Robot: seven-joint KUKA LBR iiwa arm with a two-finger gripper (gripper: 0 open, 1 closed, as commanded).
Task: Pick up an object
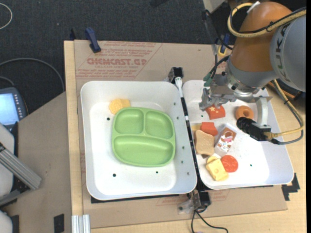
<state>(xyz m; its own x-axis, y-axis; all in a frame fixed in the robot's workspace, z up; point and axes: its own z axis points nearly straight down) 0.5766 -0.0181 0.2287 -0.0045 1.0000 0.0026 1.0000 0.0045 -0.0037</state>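
- Your arm (pixel 257 42) reaches from upper right; gripper (pixel 214 103) is low over the red block (pixel 216 112), grip state unclear.
- Left bin (pixel 92 130) holds a green tray (pixel 143 136).

Smooth, slightly glossy white plastic on both shallow bins, left (pixel 92 144) and right (pixel 272 171); semi-gloss moulded green plastic on the divided plate (pixel 143 136); matt brown cardboard sheet (pixel 116 59) with red print at upper centre; satin grey metal-look arm casing (pixel 291 52) under a shiny orange band (pixel 260 25) at upper right; dull, foam-like finish on the tan bread-slice toy (pixel 204 142); waxy yellow cheese wedge (pixel 216 169); black rubbery cables (pixel 204 217) near bottom centre
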